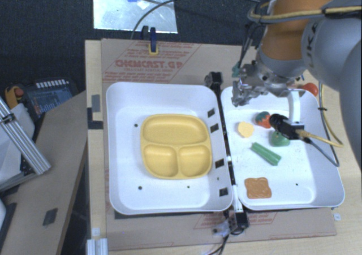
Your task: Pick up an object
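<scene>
The gripper hangs over the far left corner of the right bin, close to the wall it shares with the left bin. From this angle I cannot tell whether it is spread or pressed together, and nothing is seen pinched in it. The grey arm with its orange band comes in over the right bin's far edge.

The loose things all lie in the right bin. A yellow disc sits near the left wall, nearest the gripper. Just beyond it, toward the bin's middle, is a small red-green piece. A green stick lies slanted near the centre, apart from the disc. A green lump, partly hidden, lies just beside the stick's far end. A brown waffle lies flat by the near edge, toward the near left corner. A red piece shows at the far edge, partly covered by the arm.

The left bin holds a yellow tray with three compartments, lying flat in the middle.
</scene>
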You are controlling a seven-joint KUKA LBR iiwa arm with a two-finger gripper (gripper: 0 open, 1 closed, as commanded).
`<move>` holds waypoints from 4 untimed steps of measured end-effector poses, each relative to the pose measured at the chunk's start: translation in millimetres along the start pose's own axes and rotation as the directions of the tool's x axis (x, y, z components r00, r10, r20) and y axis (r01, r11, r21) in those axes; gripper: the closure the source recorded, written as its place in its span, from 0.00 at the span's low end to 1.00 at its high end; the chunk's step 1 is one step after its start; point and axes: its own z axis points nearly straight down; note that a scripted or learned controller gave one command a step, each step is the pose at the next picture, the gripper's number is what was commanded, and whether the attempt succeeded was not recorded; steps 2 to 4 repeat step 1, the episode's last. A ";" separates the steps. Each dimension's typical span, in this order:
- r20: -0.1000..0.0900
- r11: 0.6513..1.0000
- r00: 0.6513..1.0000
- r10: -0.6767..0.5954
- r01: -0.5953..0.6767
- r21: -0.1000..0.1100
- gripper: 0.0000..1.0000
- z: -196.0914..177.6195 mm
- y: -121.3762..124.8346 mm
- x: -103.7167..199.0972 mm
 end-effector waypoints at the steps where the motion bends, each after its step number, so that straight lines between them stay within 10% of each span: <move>1: 0.001 1.000 1.000 0.000 0.000 -0.002 1.00 12.4 19.8 51.5; 4: 0.001 1.000 1.000 0.000 0.000 -0.002 1.00 12.4 19.8 51.5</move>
